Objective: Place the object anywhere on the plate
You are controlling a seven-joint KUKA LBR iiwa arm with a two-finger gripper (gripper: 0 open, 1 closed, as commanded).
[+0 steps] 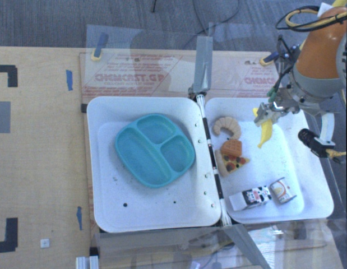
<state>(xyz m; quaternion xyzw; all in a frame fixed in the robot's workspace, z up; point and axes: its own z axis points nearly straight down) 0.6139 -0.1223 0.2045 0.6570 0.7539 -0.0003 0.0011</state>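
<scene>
Two shallow white bins sit side by side on the pale wooden tabletop (38, 167). The left bin (106, 206) carries a turquoise plastic plate (155, 149) with three compartments, lying a little above the bin's middle. The right bin (313, 200) holds a tan toy croissant (227, 126) near its upper left, an orange waffle-like toy piece (231, 148) just below it, a toy pizza slice with coloured toppings (234, 162) touching that piece's lower edge, a small white carton with black markings (250, 198) toward the front, and a little silver can (282, 191) just beside the carton.

At the upper right of the right bin, the grey hand (269, 112) of the arm with the orange band (322, 49) is clamped on the top end of a small yellow toy banana (265, 132). The banana hangs down from the fingers (its lower tip pointing toward the bin floor), right of the croissant and well apart from the plate in the other bin.
</scene>
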